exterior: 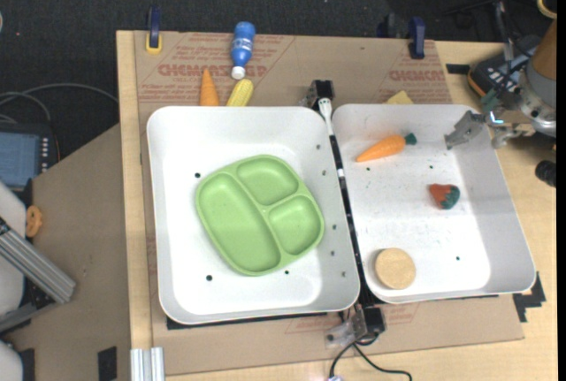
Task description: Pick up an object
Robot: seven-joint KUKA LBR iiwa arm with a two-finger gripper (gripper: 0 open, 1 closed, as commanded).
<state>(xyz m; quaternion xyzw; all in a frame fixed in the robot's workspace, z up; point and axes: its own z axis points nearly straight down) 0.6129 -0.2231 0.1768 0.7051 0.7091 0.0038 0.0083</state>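
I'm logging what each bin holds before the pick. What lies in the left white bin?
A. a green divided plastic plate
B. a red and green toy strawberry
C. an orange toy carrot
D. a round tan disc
A: the green divided plastic plate lies in the left white bin, while the carrot, disc and strawberry all lie in the right bin.

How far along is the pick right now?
Nothing looks picked yet. The carrot, strawberry and round cookie all lie in the right bin. The claw sits at that bin's upper right edge, apart from each item. The approach, the grasp and the lift are all left.
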